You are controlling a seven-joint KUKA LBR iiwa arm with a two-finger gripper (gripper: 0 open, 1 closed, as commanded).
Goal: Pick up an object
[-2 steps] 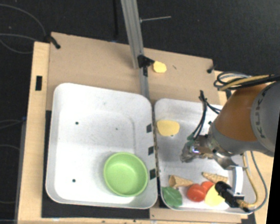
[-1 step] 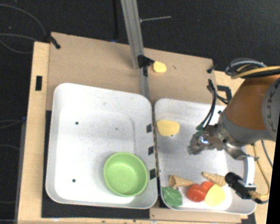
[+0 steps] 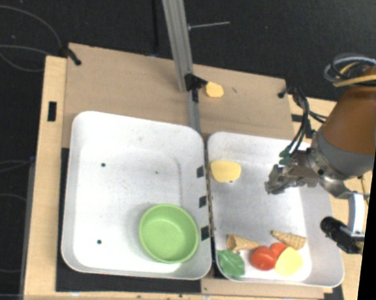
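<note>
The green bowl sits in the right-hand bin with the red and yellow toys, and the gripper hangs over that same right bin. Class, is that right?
Not quite. The camera view shows the green bowl in the left bin, alone near its front edge. The rest stands: the red and yellow toys lie in the right bin, and the gripper hangs over that right bin.
</note>
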